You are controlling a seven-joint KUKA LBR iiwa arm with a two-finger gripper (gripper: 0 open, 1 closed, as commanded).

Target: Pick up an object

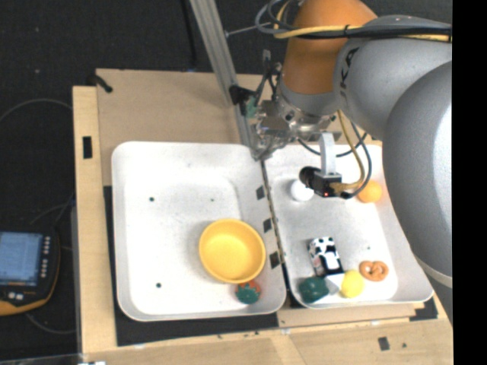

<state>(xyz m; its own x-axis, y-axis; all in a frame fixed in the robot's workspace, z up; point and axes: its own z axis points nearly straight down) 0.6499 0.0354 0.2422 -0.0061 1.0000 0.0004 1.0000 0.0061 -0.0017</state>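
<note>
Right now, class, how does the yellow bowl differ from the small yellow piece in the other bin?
The yellow bowl is far larger than the small yellow piece. The bowl is hollow, with its mouth up; the piece is a rounded lump. The bowl sits in the view's left bin, the piece in the right bin, beside a dark green thing. Both are yellow and lie towards the near side of their bins.

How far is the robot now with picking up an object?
Done: nothing visibly; the yellow bowl lies in the left bin, the white ball and orange ball in the right bin. In hand: the gripper is over the bins' far edge, with no object seen in it. Left: the whole pick.
</note>
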